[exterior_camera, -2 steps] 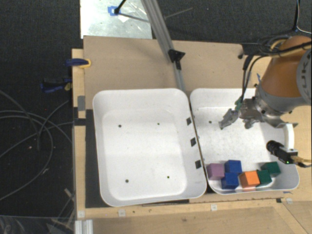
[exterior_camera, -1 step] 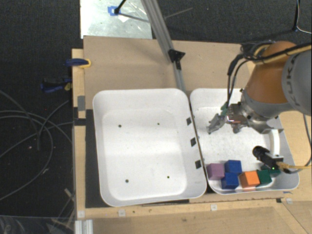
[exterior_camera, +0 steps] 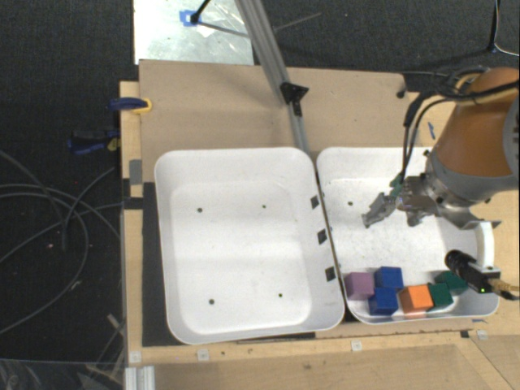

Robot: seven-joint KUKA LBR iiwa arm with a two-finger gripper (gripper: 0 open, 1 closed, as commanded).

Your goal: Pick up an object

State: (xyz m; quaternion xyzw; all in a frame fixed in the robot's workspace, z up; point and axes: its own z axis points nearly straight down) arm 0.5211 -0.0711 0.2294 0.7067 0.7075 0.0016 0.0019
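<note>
Gripper [exterior_camera: 375, 213]: grey metal, reaching in over the right bin [exterior_camera: 357, 173]; fingers apparently a little apart, nothing between them, though small and blurred.
Arm: smooth grey shell with orange band [exterior_camera: 479, 140] above the wrist.
Bins: shallow white plastic, rounded corners; left bin [exterior_camera: 175, 218] with a few dark dots on the floor.
Blocks: small cubes clustered at the right bin's near edge: purple block [exterior_camera: 360, 283], blue block [exterior_camera: 387, 290], orange block [exterior_camera: 418, 298], green block [exterior_camera: 441, 294].
Relation: blocks well apart from the gripper, nearer the front rim.
Bench [exterior_camera: 211, 104]: flat brown board.
</note>
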